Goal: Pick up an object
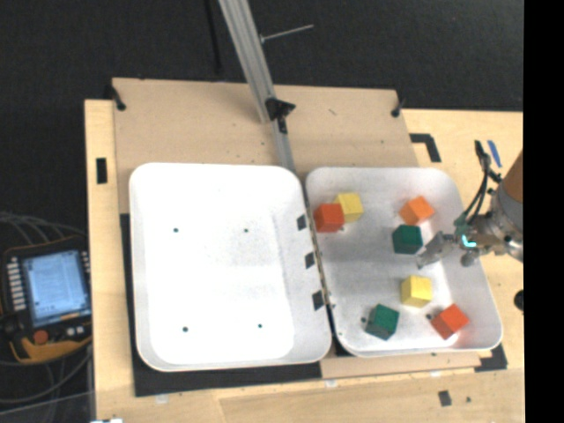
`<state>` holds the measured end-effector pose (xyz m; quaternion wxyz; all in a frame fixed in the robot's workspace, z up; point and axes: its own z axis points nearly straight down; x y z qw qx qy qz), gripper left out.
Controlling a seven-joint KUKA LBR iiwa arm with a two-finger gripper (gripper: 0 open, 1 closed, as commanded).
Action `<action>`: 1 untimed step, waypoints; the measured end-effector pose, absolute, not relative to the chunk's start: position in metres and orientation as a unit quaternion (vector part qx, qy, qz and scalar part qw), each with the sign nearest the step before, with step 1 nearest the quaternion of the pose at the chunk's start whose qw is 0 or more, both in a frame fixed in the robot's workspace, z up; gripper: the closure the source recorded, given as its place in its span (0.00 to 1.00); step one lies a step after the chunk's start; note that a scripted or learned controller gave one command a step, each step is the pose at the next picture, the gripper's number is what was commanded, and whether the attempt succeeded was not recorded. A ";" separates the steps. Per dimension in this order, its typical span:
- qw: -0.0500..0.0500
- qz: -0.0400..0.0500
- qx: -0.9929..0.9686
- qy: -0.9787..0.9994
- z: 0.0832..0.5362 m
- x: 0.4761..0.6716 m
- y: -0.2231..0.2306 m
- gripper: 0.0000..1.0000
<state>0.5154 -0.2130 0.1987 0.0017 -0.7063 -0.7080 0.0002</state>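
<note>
My gripper (438,252) hangs near the right bin's (379,185) right edge, beside the green cube (407,239); finger spacing: cannot tell.

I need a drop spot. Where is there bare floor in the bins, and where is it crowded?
The left bin is bare wall to wall. The right bin has a bare strip between red cube and green cube. Crowded near the gripper: green cube, yellow cube.
</note>
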 end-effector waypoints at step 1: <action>0.000 -0.001 -0.706 -0.708 0.201 0.516 -0.213 0.00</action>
